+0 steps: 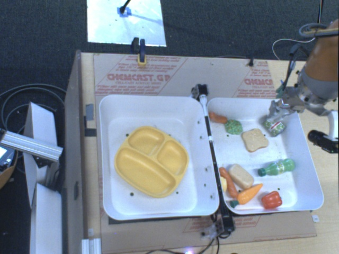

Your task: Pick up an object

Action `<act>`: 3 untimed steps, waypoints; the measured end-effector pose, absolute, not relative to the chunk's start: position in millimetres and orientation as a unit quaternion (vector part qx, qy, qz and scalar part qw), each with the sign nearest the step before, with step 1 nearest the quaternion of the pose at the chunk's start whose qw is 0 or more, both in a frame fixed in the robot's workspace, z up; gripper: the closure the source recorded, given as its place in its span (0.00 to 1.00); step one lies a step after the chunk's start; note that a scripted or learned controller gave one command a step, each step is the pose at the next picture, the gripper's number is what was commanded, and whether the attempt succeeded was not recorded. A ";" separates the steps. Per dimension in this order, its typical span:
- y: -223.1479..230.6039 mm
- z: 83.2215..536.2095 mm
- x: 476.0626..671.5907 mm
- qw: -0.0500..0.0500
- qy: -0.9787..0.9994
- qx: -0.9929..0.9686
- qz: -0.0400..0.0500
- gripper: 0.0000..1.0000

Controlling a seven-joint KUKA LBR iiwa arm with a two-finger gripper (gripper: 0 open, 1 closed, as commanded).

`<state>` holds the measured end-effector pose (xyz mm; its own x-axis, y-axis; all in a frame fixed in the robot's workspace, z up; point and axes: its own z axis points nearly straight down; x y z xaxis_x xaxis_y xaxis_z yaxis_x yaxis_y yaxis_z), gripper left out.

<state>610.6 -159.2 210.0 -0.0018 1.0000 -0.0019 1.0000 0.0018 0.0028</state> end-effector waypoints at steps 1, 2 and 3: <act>-158.7 210.1 610.8 0.002 0.708 0.706 0.001 0.00; -152.7 165.7 618.2 0.001 0.709 0.705 0.000 0.00; -136.6 116.1 612.9 0.000 0.709 0.706 0.000 0.00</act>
